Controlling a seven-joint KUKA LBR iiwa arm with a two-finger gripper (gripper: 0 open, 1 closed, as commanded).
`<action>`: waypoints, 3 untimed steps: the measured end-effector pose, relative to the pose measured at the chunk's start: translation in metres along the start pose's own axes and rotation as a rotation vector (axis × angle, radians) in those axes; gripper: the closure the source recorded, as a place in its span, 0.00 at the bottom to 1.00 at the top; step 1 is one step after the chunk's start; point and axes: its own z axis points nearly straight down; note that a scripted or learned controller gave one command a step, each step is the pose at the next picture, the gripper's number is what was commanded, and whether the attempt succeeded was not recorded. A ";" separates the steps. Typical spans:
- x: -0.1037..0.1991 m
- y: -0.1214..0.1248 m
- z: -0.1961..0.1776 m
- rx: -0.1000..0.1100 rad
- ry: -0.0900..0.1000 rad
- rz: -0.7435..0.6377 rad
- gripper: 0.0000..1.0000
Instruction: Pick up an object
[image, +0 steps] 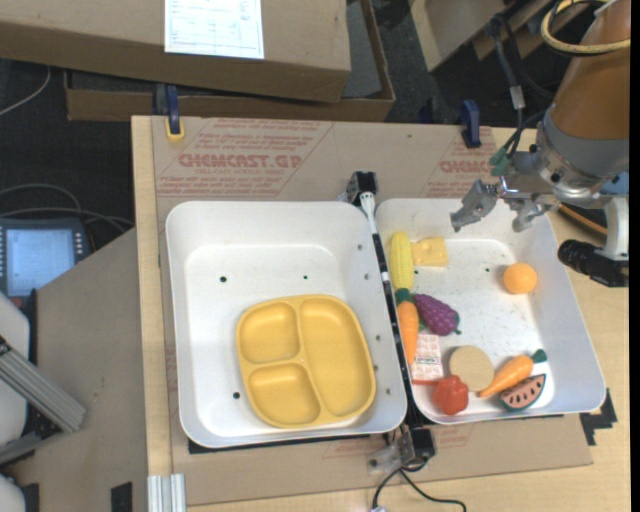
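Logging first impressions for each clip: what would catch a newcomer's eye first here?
Probably the yellow divided plate, alone in the left bin. Next, the bright toy food crowded in the right bin: corn, purple grapes, an orange ball. The hand hangs open over that bin's far edge, holding nothing.

Right bin (570, 330) holds toy food: corn cob (400, 260) & cheese wedge (432, 252) at back-left, orange ball (519, 279) alone, grapes (437, 313), two carrots, tomato (450, 395), watermelon slice (524, 391) in front.
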 end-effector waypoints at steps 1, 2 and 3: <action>-0.006 -0.095 0.115 0.019 0.005 0.004 0.00; -0.009 -0.056 0.189 0.000 -0.005 0.001 0.00; -0.007 -0.056 0.176 -0.003 -0.001 0.003 1.00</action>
